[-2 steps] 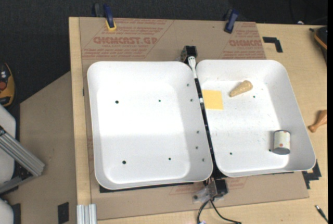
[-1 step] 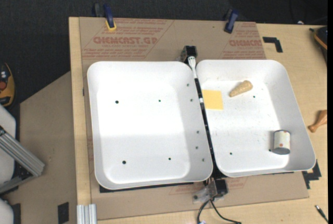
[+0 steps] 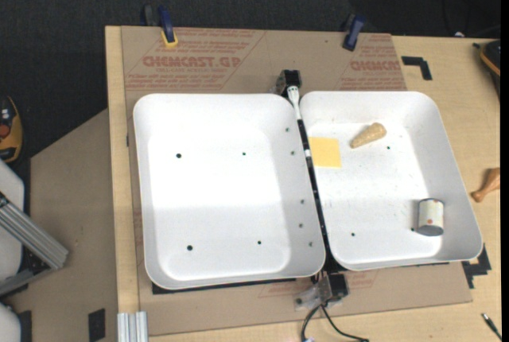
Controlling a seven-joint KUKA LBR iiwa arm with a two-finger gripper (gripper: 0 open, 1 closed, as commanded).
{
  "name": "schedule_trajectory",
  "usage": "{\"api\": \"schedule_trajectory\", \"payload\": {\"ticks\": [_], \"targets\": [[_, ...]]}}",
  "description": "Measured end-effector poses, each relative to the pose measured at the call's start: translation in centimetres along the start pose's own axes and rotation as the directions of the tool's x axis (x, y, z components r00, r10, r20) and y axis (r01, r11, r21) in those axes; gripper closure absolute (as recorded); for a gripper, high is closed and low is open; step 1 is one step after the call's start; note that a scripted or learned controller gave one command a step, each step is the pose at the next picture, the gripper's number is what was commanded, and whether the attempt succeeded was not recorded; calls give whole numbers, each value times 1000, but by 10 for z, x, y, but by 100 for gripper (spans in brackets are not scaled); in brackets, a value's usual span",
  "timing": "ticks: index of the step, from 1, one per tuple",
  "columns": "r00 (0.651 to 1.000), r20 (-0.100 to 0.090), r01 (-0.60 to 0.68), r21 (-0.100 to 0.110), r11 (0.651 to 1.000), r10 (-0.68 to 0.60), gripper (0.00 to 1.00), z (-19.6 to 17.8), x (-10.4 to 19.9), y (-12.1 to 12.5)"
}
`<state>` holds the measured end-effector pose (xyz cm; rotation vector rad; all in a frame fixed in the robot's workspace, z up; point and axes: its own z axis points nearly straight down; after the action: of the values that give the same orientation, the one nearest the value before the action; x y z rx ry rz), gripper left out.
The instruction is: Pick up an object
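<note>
Counting across the bench, we find two white bins and three loose things, all in the right bin (image 3: 445, 141): one yellow square (image 3: 325, 152) by its left wall, one tan cone (image 3: 368, 134) toward the upper middle, one grey cylinder (image 3: 429, 217) at lower right. We see only small dark dots in the left bin (image 3: 151, 173). An orange-brown shape (image 3: 487, 188) is cut off at the frame's right edge.

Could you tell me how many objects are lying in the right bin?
3: a yellow square by the bin's left wall, a tan cone toward the far side, and a grey cylinder near the front right corner.
</note>
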<state>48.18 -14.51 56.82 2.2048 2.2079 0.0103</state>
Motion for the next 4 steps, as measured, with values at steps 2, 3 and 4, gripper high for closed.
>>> {"api": "schedule_trajectory", "payload": {"ticks": [2, 3, 4], "targets": [[1000, 5, 1, -10, 1000, -1, 100, -22, 0, 2], [1000, 5, 1, -9, 1000, -1, 0, -21, 0, 2], [1000, 8, 1, -16, 1000, -1, 100, -32, -1, 3]]}}
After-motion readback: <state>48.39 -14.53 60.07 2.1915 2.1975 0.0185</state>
